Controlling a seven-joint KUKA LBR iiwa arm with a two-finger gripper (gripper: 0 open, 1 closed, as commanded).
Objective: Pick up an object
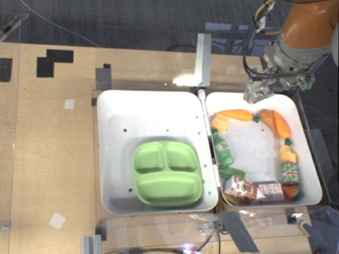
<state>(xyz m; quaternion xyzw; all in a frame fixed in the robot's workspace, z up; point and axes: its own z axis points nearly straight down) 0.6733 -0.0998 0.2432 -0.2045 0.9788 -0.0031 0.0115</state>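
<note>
The arm (307,30) reaches in from the far right, its pincer (258,93) hanging over the far rim of the right bin (312,187); its grip cannot be told. That bin holds two carrots (237,115), corn (219,123), a green bottle (222,151) and packets (254,190) along its walls. The left bin (111,142) holds a green tray (167,172) with three compartments.
</note>
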